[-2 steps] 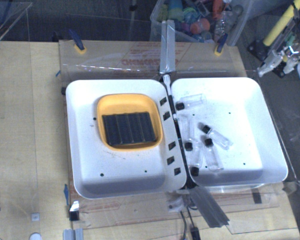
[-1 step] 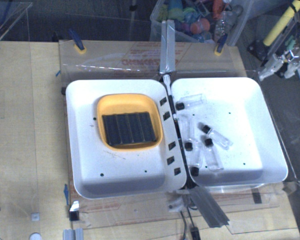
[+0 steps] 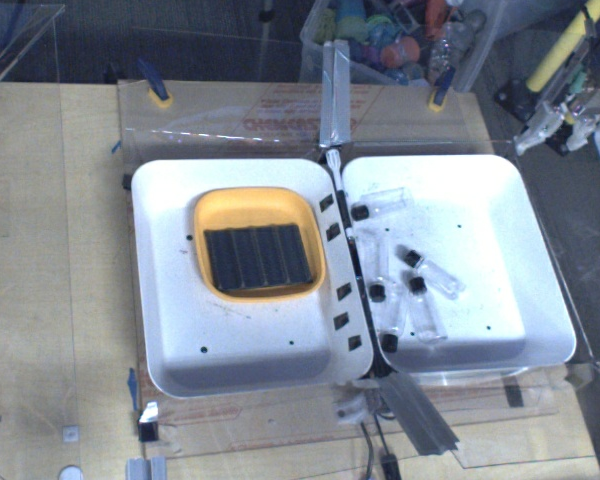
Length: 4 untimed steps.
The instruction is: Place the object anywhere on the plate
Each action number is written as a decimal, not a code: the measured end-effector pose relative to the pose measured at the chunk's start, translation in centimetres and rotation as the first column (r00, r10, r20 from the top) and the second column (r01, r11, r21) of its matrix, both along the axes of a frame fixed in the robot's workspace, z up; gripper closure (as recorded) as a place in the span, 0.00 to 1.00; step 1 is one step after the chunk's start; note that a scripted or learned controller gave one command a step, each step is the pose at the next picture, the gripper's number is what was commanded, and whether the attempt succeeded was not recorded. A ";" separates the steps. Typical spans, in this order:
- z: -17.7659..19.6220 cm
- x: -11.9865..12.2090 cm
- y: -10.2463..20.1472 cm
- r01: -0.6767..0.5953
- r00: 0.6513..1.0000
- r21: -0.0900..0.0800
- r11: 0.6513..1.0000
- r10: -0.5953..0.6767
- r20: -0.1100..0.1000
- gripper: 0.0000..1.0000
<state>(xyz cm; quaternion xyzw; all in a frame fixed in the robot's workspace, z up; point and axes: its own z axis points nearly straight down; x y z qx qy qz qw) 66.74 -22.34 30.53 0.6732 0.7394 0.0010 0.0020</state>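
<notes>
Yellow plate bearing a dark ribbed block sits in the left bin; clear black-capped vials lie at its three o'clock, in the right bin.

**Even light, soft picture**

My bench is lit evenly from above, and the whole scene has a cool, bluish tone. The two white bins are the brightest parts: the left bin and the right bin are close to overexposed, so their walls lose detail. Shadows are weak and short; I see a soft one under the near rims of the bins. The yellow plate has a mild shine on its rim, and its dark centre reads clearly. The clear tubes are hard to separate from the white floor. The picture is a little soft and grainy everywhere, and the background above the bench is dim.
</notes>
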 end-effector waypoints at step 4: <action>-0.5 -0.2 -0.2 -0.334 0.942 -0.002 0.942 0.334 0.002 0.00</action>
